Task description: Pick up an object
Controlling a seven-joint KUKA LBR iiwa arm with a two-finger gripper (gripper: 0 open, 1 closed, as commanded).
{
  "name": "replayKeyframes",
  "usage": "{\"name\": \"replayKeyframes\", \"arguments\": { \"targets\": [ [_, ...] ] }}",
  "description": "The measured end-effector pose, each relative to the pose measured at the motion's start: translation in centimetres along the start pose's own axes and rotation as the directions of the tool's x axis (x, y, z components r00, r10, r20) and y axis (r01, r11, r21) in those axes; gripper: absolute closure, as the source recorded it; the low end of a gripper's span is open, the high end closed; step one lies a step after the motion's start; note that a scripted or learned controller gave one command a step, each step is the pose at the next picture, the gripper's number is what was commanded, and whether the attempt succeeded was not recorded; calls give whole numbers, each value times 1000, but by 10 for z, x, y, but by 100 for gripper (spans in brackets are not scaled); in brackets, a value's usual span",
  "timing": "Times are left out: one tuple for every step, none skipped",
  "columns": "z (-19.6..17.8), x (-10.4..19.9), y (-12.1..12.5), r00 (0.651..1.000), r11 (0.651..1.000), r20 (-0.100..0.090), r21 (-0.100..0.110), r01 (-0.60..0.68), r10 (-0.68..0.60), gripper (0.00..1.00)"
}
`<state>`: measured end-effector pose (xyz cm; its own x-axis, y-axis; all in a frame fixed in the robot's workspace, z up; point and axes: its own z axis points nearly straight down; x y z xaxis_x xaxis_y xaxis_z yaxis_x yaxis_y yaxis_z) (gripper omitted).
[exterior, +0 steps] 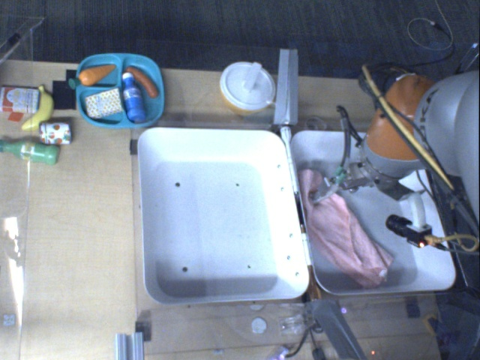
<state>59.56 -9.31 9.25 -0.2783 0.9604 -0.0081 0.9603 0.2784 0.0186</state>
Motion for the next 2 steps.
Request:
{"name": "replayKeyframes", "arguments": {
  "targets": [
    [-12,2,3,1000,1000,-2,-5,2,-2,100],
    [-135,18,32,992,992,-8,11,125,-125,100]
  ]
}}
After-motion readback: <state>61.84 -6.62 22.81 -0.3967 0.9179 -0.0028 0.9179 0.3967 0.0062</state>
